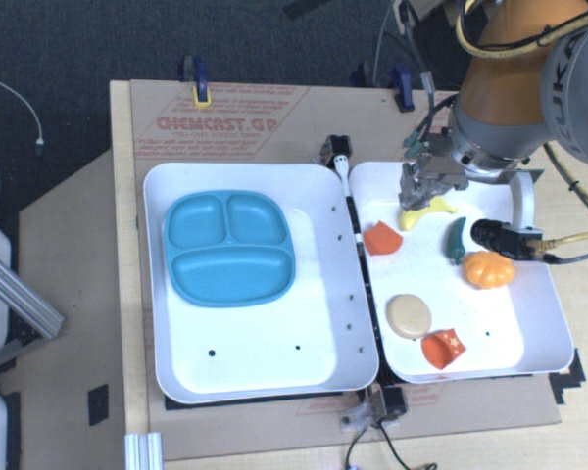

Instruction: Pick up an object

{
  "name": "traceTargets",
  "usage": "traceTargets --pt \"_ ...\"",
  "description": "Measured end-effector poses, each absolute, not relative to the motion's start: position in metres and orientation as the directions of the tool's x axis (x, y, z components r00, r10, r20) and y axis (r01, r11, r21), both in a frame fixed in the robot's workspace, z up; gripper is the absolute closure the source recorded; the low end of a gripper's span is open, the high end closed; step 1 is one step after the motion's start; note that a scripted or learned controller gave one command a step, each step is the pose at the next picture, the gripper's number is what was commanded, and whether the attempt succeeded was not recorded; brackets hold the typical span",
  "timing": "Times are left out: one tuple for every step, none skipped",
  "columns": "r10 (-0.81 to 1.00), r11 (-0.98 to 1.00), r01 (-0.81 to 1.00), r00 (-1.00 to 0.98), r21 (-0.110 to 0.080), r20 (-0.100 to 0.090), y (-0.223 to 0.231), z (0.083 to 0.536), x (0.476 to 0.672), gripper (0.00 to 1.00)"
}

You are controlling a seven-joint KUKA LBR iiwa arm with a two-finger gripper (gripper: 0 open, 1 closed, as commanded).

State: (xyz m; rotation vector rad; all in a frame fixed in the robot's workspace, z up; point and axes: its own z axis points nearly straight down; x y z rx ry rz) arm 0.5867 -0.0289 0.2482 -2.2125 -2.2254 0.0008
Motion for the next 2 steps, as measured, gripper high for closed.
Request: traceTargets --pt "1.000 0.005 1.000 -0.005 -0.002 0.002 0.019 0.249 0.587 1.00" --pt "1.000 0.004 1.000 -0.004 -0.002 0.001 0.066 0.247 0.581 1.00"
